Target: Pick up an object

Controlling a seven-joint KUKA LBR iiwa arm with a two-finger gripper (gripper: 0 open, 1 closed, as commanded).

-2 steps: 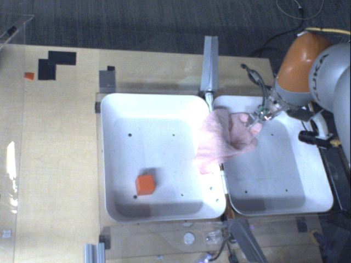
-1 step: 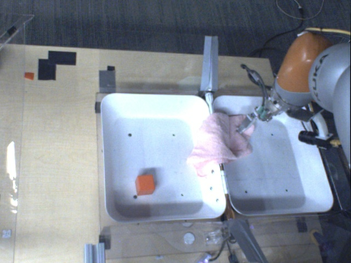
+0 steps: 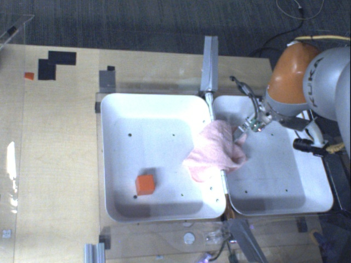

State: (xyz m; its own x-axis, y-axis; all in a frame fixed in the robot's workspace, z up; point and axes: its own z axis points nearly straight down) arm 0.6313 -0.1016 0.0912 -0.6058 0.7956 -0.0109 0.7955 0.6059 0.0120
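Orange band and grey arm [image 3: 312,81] bulk largest at the right, high above the bench [image 3: 55,163], and from them the wrist slants down and left to the claw [image 3: 243,131]. Its tip sits at the right edge of a pink cloth [image 3: 216,152], low over the right bin [image 3: 285,174]. How far the claw is open cannot be told: the tip is small and dark against the cloth, and whether any fold lies pinched in it cannot be made out either.

That cloth is crumpled and draped across the divide between the two bins, its upper part touching the claw's end, its lower part spilling into the left bin [image 3: 137,125] near that bin's right wall. Part of it rests on the rims where the bins meet.

Farther left, an orange block [image 3: 145,184] lies on the floor of the left bin toward its lower left, well apart from the cloth and the claw.

Beyond the bins, black marks [image 3: 55,63] and a small orange square [image 3: 29,76] sit on the bench at the upper left. A grey post [image 3: 210,64] rises behind the seam between the bins.
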